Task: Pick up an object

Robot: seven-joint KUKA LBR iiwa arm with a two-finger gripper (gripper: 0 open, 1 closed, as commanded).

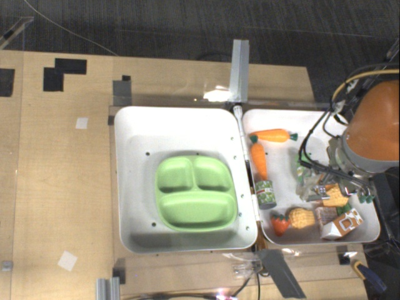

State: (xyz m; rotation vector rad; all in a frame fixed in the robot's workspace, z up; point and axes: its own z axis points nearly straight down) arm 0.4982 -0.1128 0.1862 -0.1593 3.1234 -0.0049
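The gripper [325, 189] hangs low in the right bin [284, 120], near a corn cob [301, 217] and carton [342, 225]; I cannot tell its state. A green tray [195, 191] lies in the left bin [134, 167].

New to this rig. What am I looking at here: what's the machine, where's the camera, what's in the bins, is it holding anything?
One fixed camera looks down at a slant on a wooden bench with two shallow white bins side by side. The left bin holds a green divided plate. The right bin holds toy food: two carrots near its top left corner, a small green can, a corn cob, a strawberry and a small carton. The grey and orange shape at the right is the robot arm, reaching down over the right bin. Its tool hangs low among the items, but clutter hides whether it grips anything.
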